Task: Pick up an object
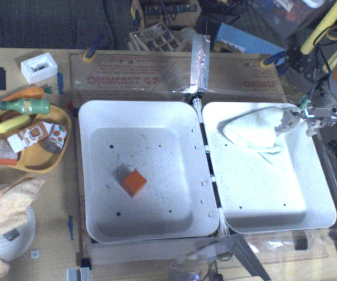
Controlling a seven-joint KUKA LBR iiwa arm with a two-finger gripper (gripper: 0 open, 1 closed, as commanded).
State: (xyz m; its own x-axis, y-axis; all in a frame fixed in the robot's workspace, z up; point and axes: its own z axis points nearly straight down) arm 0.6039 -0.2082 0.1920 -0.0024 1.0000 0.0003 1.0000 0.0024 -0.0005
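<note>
An orange cube [135, 182] lies in the left bin [98, 122], a little left of its middle, with a grey shadow beside it. A white crumpled cloth [251, 131] rests in the upper part of the right bin [297, 209]. My gripper [290, 120] reaches in from the right edge and sits at the cloth's right end, over the right bin's far right corner. The cloth's right tip rises toward the gripper, and whether it is gripped is hidden. The cube is far to the gripper's left, in the other bin.
A yellow bowl [45, 160] of toy food stands left of the bins, with a beige cloth [10, 206] below it. A white box [38, 67] sits at the back left. Cables and a yellow pole [331, 13] crowd the back right.
</note>
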